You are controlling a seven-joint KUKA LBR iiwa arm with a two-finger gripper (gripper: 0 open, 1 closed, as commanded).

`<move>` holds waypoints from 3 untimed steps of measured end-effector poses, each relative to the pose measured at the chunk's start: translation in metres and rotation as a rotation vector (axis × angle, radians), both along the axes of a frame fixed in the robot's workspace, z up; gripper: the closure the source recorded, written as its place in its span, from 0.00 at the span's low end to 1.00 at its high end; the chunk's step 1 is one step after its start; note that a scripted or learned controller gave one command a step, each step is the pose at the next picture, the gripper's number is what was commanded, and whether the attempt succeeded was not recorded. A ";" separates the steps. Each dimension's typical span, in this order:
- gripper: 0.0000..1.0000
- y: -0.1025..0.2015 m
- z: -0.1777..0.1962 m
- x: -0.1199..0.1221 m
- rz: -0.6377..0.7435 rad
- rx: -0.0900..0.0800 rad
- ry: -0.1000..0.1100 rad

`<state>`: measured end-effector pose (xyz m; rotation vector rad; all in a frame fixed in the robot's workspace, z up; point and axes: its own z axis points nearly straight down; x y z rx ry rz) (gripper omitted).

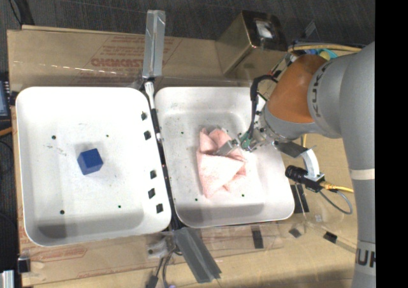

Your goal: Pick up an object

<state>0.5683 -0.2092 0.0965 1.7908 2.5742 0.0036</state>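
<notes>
In the right-hand bin (268, 207), low over the floor of it, the gripper (231, 146) is sitting down against the upper edge of a crumpled pink cloth (220, 169). Its metal fingertips are pressing into the top folds of the fabric, but from where I am standing I cannot tell how far apart they are, nor whether any of the cloth is actually lying between them. The cloth is spreading away below the gripper and a little to its left, lying bunched on the bin's floor, with one lobe running toward the near wall.

Behind the gripper, to its right, the grey arm (347, 89) is reaching in over the bin's far right corner, its orange band (293, 92) showing just above the wrist. Black cables are looping around the wrist, close above the gripper.

Well off to the gripper's left, past the divider where the two bins are meeting, a small blue cube (90, 160) is lying alone in the left-hand bin (38, 229), resting flat on the floor and clear of every wall. Above the gripper, beyond the bin's far rim, a tan cardboard box (245, 41) is sitting on the bench.
</notes>
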 end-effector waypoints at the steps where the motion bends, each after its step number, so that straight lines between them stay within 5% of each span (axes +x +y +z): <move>1: 1.00 0.002 0.011 0.001 0.006 0.003 0.000; 2: 0.00 0.002 0.011 0.001 0.006 0.002 0.000; 3: 1.00 0.002 0.021 0.002 0.011 0.002 0.000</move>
